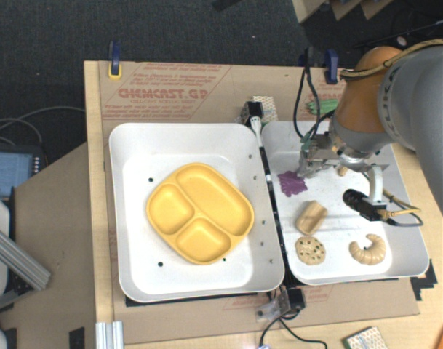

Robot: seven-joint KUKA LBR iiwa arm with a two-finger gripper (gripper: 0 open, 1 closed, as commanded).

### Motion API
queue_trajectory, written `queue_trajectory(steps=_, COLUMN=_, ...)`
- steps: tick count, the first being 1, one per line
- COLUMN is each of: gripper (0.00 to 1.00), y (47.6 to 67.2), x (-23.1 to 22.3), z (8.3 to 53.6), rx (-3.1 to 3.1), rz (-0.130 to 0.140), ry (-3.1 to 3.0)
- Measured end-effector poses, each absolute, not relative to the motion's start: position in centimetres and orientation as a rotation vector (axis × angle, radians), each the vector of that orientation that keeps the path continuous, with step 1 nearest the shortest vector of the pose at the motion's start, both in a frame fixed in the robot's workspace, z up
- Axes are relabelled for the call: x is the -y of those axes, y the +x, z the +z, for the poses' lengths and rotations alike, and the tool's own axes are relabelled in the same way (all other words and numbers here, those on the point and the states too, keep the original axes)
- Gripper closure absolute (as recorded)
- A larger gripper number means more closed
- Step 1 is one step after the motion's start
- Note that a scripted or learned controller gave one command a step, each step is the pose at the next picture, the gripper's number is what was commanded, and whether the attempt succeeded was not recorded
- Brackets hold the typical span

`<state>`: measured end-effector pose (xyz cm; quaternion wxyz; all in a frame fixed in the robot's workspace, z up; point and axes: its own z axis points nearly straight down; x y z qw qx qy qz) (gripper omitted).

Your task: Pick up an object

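The right bin (406, 264) holds a purple toy piece (292, 184) near its left wall. In front of it lie a tan bread piece (310, 217), a round cookie with dark chips (309, 250) and a croissant (369, 249). My gripper (309, 166) hangs low in the far part of this bin, just right of and behind the purple piece. Nothing visibly hangs from it. The grey arm with its orange band reaches in from the right and hides the bin's far right corner.
The left bin (126, 195) bears a yellow three-compartment plate (199, 213) in its middle. A narrow ridge with dark screws (268, 187) separates the two bins. Cables and a small connector (257, 111) sit behind the bins on the cardboard bench.
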<state>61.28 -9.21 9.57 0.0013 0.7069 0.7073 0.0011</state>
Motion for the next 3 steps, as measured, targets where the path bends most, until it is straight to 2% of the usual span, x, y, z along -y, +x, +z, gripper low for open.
queue_trajectory(steps=1, gripper=0.0, y=61.3, x=9.2, z=9.5, rx=-2.22, rz=0.002, ry=2.22)
queue_trajectory(steps=2, gripper=0.0, y=66.9, x=10.1, z=8.5, rx=-2.22, rz=0.005, ry=2.214)
queue_trajectory(steps=3, gripper=0.0, y=66.7, x=9.4, z=8.5, rx=-2.222, rz=0.0, ry=2.22)
